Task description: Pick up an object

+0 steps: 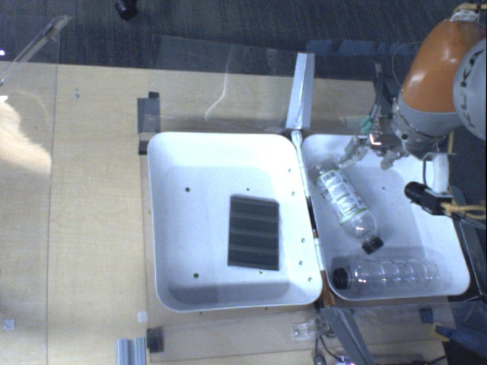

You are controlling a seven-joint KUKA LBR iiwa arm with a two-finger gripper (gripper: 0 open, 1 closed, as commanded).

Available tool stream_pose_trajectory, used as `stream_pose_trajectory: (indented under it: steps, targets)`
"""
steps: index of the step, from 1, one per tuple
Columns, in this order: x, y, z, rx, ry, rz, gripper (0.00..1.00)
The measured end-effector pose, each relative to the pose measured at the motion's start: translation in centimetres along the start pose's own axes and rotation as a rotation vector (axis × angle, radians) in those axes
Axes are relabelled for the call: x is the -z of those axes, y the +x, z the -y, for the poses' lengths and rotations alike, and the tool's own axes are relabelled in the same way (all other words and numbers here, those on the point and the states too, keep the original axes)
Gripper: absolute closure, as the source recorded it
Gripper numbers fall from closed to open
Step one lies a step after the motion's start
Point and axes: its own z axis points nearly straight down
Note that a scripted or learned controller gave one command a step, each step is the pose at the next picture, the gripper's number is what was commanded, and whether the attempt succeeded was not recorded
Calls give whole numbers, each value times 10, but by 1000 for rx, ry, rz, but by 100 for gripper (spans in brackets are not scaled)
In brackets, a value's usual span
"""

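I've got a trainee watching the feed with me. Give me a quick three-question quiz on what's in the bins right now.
1. True or false: the dark ribbed pad lies in the left bin.
2. How many clear plastic bottles are in the right bin?
3. Where is the gripper? A) over the left bin B) over the far end of the right bin C) off the bench

Key:
1. True.
2. Two: the labelled bottle lying diagonally, and the bottle by the near wall.
3. B.
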Motion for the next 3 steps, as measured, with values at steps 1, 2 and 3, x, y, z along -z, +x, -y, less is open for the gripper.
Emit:
stream_pose_trajectory:
  steps: [1,2,3]
  targets:
    - [-77,-26,5,-10,-22,13,0]
    - [-114,-28,-22,68,-8,34,0]
    - [-112,-37,69,258,-16,22,0]
